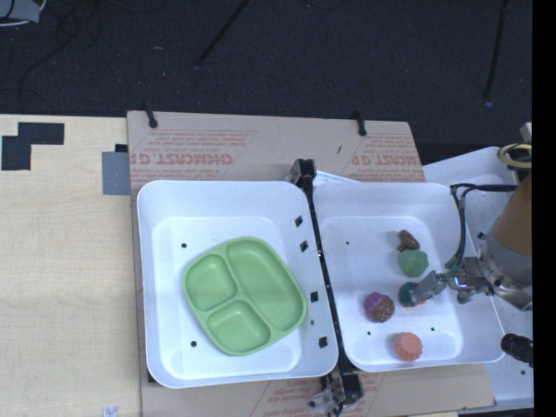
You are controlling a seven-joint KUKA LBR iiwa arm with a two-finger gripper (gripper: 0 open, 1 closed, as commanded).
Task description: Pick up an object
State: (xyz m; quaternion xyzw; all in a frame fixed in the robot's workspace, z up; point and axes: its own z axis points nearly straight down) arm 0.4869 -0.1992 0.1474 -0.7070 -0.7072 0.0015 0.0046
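Observation:
Several small objects lie in the right bin (356, 233): a brown lump (408, 239), a light green ball (413, 261), a dark teal piece (405, 295), a purple ball (379, 307) and an orange piece (407, 347). My gripper (424, 288) reaches in low over the bin's right wall. Its tip sits right beside the dark teal piece, at that piece's right side and just below the light green ball. Whether it touches the teal piece is too small to tell. The arm's wrist (512, 268) stays outside the bin on the right.
The left bin (165, 224) holds a green divided plate (243, 295). A black divider (317, 276) runs between the two bins. Cardboard (261, 150) lies under both. A black cable (459, 224) loops over the right bin's right rim.

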